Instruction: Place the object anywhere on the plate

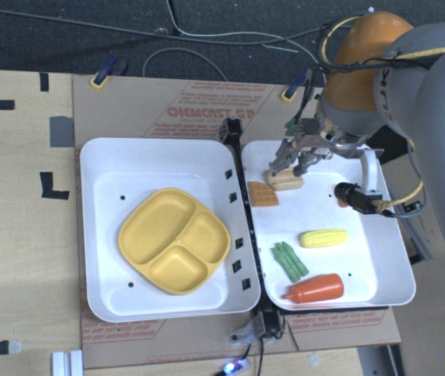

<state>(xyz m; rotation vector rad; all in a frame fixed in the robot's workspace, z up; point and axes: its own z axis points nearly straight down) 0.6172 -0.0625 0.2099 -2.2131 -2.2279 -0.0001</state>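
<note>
Far to the left of the gripper, in the left white bin [97, 163]: yellow divided plate [174, 240], three compartments, lying flat and tilted on the bin floor, nothing on it. Just left of and slightly below the gripper, hard against the divider in the right white bin [391, 272]: brown cracker-like square [262, 195], flat on the floor. Directly under the gripper [294, 163]: pale tan block [287, 181], resting low in the bin at the fingertips, the two fingers [280, 160] spread apart above and beside it; cannot tell whether touching, and nothing visibly clamped between them. Below the gripper, well apart: green bean pods [290, 261], slanted, near the bin's middle. Below and a little to the right: yellow corn cob [323, 239], lying crosswise, and further down a red-orange carrot-shaped piece [315, 288] near the front wall. Right of the gripper: grey arm with orange band [363, 53] reaching in over the bin's far right corner.
</note>
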